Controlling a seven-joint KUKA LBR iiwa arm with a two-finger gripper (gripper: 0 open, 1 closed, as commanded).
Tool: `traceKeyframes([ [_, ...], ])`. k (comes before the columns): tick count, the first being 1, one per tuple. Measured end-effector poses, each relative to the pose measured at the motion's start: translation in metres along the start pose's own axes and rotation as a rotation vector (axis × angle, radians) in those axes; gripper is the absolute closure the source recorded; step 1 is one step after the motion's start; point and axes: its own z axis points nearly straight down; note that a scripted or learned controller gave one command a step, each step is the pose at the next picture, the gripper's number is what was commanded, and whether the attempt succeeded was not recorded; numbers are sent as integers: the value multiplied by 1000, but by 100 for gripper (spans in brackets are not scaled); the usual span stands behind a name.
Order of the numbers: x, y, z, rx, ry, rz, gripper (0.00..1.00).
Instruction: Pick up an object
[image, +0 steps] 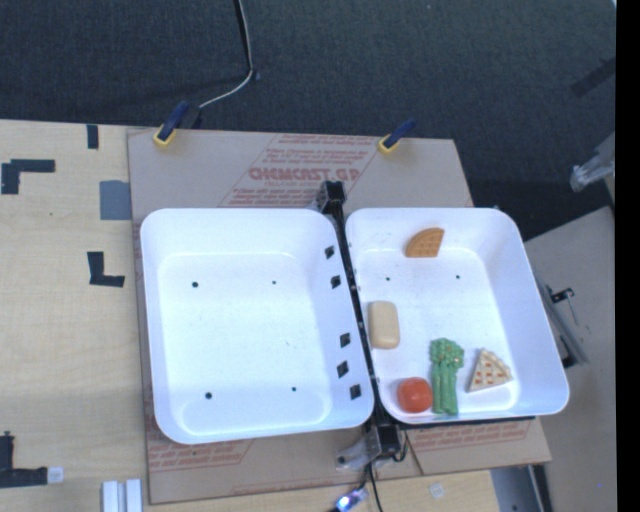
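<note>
While every item lies in the right bin (520, 262), nothing is picked yet; the jaws' state I cannot tell.

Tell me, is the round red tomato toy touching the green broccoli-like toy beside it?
Touching, it seems: the camera view shows the round red tomato toy pressed against the stalk of the green broccoli-like toy, with no white bin floor between them.

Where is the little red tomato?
The red tomato sits in the right bin, at its near edge toward the left corner, touching the green asparagus on its right and below the pale bread roll.
</note>
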Motion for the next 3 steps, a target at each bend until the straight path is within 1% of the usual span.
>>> traceKeyframes([
  [1, -2, 4, -8, 1, -4, 1, 100],
  [2, -61, 73, 106, 10, -2, 5, 100],
  [3, -29, 125, 218, 13, 2, -2, 100],
])
